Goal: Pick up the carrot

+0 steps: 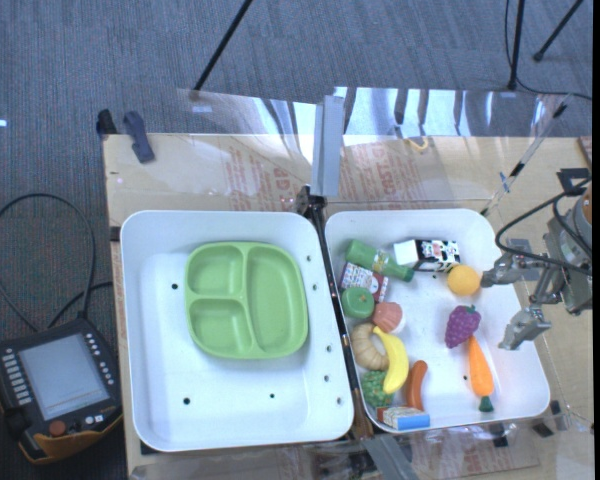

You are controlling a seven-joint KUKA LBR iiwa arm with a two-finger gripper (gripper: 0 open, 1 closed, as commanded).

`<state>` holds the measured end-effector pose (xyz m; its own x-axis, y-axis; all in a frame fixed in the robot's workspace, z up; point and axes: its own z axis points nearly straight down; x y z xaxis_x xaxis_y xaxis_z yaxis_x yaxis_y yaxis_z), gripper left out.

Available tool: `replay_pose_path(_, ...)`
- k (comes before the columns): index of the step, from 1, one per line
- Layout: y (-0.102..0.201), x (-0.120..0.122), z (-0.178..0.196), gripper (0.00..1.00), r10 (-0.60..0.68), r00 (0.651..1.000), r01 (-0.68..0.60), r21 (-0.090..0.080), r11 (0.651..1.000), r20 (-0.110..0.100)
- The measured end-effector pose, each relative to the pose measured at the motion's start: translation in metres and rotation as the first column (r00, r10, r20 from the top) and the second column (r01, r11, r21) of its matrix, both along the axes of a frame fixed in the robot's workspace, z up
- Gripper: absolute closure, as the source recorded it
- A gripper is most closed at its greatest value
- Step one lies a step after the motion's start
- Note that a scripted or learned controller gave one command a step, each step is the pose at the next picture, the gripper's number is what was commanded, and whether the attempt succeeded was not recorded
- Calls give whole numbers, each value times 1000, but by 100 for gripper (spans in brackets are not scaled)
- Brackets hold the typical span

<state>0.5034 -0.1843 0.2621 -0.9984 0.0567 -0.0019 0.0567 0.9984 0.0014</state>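
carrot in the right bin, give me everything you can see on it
The carrot is a small toy-looking piece, glossy like plastic: an orange tapered body with a dark green stub at the end nearest the camera. It lies flat on the floor of the right bin, near its right wall, running roughly front to back. The purple grapes sit just beyond its far end, close or touching; I cannot tell which. The gripper hangs up and to its right, apart from it.

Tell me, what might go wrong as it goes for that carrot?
Two likely risks. The carrot lies right beside the purple grapes, so the gripper might nudge or grab those instead. The carrot also sits near the right bin wall, leaving little room on that side, so a closing grip may slip off.
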Motion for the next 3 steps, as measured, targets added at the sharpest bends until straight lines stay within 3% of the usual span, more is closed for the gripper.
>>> replay_pose_path(1, 0, 0, 0, 0, 0, 1000, 0, 0, 1000, 0)
replay_pose_path(2, 30, -2, -170, 0, -209, 978, 209, 2, 978, -13)
replay_pose_path(3, -29, 2, -97, 0, 61, 998, -61, -2, 998, 2)
